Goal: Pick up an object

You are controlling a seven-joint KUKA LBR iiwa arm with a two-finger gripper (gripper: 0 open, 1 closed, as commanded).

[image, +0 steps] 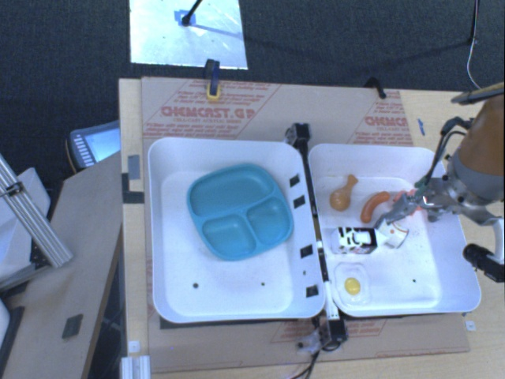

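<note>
I see the gripper low in the right bin, beside the sausage near the bin's far edge; I cannot tell whether it grips anything.

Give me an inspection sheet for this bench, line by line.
Surface: two white bins, left bin and right bin, side by side on cardboard.
Job's things: chicken drumstick, sausage, black-and-white item, fried egg, all in the right bin.
Clutter: blue divided plate in the left bin.
Grippers: hand low in the right bin beside the sausage.
Cables: thin cable at upper right.
Surroundings: dark carpet, yellow clamp.
</note>
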